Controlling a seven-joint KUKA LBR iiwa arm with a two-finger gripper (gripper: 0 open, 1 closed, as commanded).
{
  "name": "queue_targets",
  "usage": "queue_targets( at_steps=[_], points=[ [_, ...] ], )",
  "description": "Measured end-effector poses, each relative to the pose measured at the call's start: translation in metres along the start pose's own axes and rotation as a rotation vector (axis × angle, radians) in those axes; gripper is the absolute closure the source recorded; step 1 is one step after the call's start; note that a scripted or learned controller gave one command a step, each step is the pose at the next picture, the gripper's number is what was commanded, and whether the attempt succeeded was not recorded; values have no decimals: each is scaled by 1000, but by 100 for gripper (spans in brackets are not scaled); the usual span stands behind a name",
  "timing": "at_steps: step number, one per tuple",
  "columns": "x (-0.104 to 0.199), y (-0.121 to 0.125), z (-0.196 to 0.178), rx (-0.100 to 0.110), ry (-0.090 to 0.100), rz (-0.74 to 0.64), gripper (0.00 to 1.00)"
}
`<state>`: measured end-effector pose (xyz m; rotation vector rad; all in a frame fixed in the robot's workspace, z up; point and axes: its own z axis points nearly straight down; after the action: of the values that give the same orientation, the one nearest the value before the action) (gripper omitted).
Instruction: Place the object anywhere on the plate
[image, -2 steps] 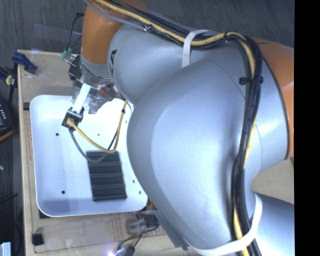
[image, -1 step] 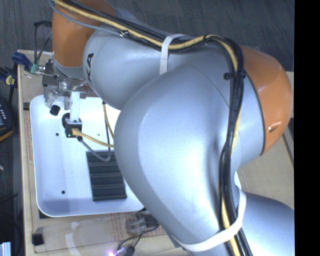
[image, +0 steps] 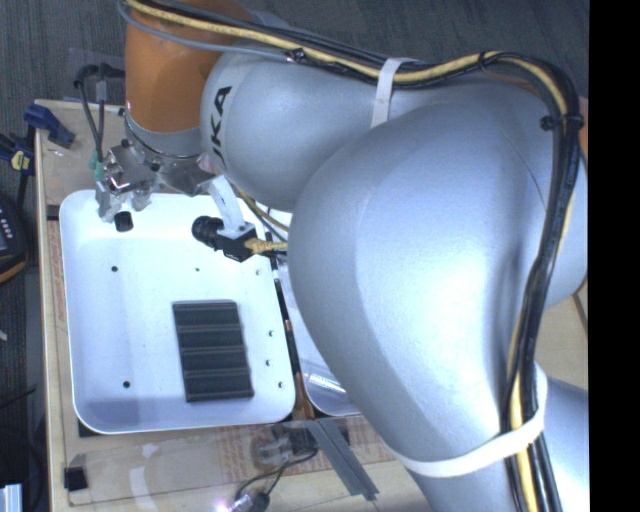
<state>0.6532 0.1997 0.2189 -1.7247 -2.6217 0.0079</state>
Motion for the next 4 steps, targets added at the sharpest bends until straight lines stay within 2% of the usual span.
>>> queue_targets(
  at_steps=[1, 2, 3, 4],
  points=[
    [0, -74, 95, 0, 0, -234, 100],
    [-22, -149, 71, -2, 0, -565, 100],
    [74, -148, 124, -2, -12, -505, 100],
    [4, -190, 63, -5, -2, -682, 100]
  ],
)
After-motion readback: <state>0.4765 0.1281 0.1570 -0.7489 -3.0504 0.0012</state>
